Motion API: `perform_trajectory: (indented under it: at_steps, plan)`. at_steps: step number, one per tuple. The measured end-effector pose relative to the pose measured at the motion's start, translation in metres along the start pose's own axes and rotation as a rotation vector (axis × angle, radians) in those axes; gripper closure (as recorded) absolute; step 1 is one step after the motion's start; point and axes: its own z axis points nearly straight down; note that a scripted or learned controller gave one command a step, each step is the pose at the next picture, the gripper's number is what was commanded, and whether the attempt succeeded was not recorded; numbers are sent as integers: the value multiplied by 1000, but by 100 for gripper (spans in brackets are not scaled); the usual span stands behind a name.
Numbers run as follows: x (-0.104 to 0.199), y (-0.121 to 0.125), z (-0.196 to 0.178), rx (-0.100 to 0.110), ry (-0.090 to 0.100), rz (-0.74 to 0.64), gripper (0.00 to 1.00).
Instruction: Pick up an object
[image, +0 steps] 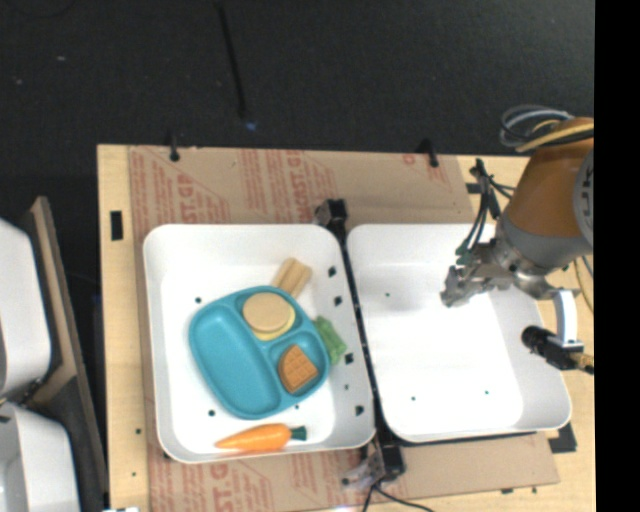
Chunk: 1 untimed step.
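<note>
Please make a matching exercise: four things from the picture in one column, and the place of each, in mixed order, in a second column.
Things:
1. carrot
2. round cracker
3. pincer
4. wooden block

Places:
A. over the right bin
B. in the blue tray
C. left bin, near edge, below the blue tray
D. left bin, beyond the blue tray

Pairs: 1-C, 2-B, 3-A, 4-D

Bright, even overhead light; white bins nearly blown out, image slightly soft.
</note>
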Motion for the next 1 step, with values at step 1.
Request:
perform_trajectory:
  at_steps: [1]
  plan:
    - [-1, 1, -32, 1, 0, 0, 100]
